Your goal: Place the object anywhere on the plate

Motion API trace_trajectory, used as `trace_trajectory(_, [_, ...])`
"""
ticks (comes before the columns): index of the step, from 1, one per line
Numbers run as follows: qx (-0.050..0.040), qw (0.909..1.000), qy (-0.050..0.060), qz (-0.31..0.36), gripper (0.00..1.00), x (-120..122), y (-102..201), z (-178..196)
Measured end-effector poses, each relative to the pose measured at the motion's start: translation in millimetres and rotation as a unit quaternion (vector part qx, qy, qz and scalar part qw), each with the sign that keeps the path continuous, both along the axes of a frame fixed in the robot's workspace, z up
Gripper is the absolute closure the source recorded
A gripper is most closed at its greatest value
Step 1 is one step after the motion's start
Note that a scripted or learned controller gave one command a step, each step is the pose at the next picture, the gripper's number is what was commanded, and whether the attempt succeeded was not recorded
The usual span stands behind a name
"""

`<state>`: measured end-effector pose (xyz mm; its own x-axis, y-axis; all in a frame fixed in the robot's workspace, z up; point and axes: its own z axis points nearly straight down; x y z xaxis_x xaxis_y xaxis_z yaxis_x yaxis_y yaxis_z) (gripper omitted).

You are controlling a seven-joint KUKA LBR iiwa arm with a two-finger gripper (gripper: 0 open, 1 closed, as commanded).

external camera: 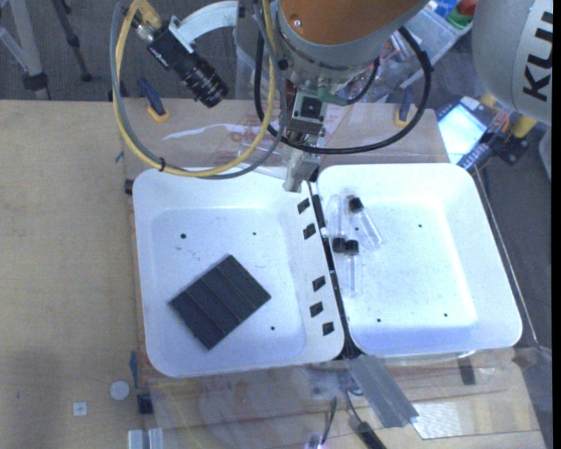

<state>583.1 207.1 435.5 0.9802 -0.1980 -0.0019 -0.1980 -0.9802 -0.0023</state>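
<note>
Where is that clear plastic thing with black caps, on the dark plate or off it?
Off it. The clear plastic object with black caps lies in the right white bin; the dark ridged square plate sits in the left white bin.

1. The left bin (158, 263) is white, dotted with a few small black specks.
2. The right bin (456, 263) is white too.
3. The plate (219, 300) is dark grey to black, crossed by faint parallel lines into strips.
4. A row of small black squares (314, 254) marks the left bin's right rim.
5. The clear tubes (351, 241) have black caps.
6. The counter (53, 263) is pale tan wood.
7. The arm's band (342, 17) is orange.
8. The cables (131, 96) are yellow and black.
</note>
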Motion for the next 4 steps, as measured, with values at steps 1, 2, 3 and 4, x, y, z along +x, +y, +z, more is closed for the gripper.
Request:
trace_trajectory(1, [0.0016, 0.9984, -0.001, -0.057, 1.00, 67, 2, -33])
trace_trajectory(2, [0.0016, 0.9999, -0.003, -0.014, 1.00, 83, -5, 0])
trace_trajectory(3, [0.0047, 0.9999, -0.004, -0.014, 1.00, 83, -3, 11])
trace_trajectory(4, [0.0022, 1.0000, -0.002, 0.000, 1.00, 83, 19, 0])
